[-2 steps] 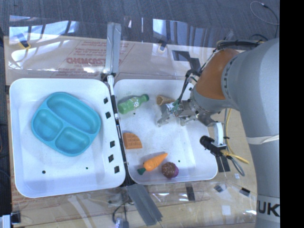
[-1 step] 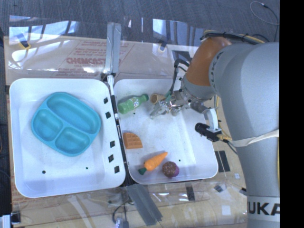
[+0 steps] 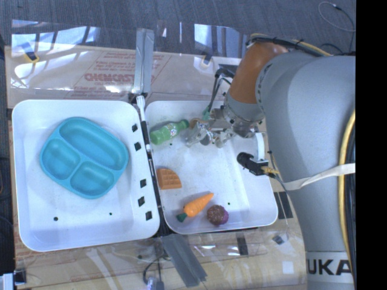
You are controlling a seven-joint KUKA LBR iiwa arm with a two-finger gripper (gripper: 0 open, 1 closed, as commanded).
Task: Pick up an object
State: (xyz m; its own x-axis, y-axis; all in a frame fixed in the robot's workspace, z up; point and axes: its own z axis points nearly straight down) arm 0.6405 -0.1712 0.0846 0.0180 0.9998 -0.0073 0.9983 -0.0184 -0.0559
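Overhead, the gripper (image 3: 205,135) hung low in the right bin (image 3: 242,180), just beside the green bottle (image 3: 167,131). Nothing showed between its fingers. Seemingly mid-reach, it next needed to close squarely on the bottle.

Both bins are white: the left bin (image 3: 36,222) carries a light blue divided plate (image 3: 84,156), and its floor shows a few small dark dots. The right bin (image 3: 242,186) holds a green bottle (image 3: 167,131) with a paler, whitish end, an orange-brown waffle-patterned piece (image 3: 169,178), an orange carrot (image 3: 197,205) with a green tip, and a dark purple-red round fruit (image 3: 217,214). Small black clips mark the seam between the bins. The arm (image 3: 308,138) is grey, with an orange band (image 3: 251,71) above the wrist; the gripper (image 3: 208,135) is metallic silver and grey. The bench (image 3: 91,71) is tan cardboard with faded red print, under a sheet with blue reflections.
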